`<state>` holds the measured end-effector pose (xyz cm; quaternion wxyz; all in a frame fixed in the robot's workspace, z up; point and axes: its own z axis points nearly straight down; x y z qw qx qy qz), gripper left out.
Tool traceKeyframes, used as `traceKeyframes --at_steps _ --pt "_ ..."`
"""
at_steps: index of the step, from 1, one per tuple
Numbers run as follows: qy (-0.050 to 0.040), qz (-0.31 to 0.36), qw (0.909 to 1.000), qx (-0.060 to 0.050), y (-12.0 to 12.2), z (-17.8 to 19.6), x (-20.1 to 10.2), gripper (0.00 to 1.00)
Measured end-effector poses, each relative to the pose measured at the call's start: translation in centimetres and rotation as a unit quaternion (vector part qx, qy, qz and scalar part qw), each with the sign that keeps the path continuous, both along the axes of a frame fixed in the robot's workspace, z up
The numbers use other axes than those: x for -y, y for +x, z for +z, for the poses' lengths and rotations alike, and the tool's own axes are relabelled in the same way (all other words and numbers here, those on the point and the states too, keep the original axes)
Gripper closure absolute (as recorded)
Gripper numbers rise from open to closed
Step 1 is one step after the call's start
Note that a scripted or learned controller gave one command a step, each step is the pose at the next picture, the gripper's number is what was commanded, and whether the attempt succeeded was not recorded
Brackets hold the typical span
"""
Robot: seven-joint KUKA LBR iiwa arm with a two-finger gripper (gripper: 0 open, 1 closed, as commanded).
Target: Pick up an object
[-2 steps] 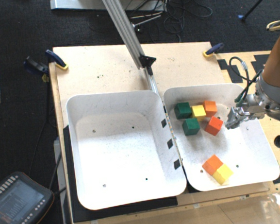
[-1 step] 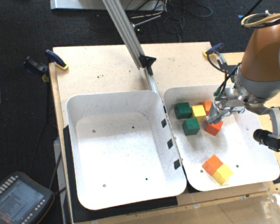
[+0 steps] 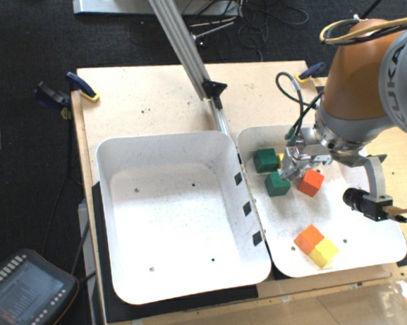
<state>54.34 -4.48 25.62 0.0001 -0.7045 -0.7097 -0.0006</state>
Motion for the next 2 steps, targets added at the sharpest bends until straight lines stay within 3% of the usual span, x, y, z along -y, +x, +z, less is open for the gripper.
traceKeyframes --at_steps 1,2 --pt "0.0001 0.0 1.0 -0.001 1.5 -1.6 -5.1 1.0" --pt "0.0005 0.0 1.0 0.001 2.4 -0.8 -10.2 1.0"
